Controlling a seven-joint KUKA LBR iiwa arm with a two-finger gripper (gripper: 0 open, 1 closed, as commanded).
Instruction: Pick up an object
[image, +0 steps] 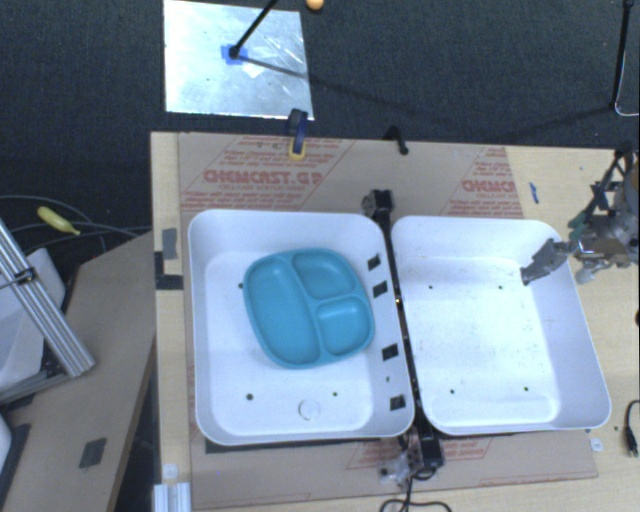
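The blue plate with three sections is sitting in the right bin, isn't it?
Not quite. In the camera view, the blue plate with three sections sits in the left bin, not the right bin. The end effector is over the right bin.

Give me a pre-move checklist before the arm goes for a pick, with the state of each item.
1. Target present: ok. A blue divided plate lies in the left bin.
2. Target accessible: ok. Nothing lies on the plate or leans against it.
3. Gripper over the target: not ok. The gripper sits at the right bin, near its far right corner, away from the plate.
4. Gripper free of load: ok. Nothing shows between its fingers.
5. Finger opening: cannot tell. Too small and blurred to judge.
6. Path to the left bin: ok. Only the dark divider between the bins lies along the way.
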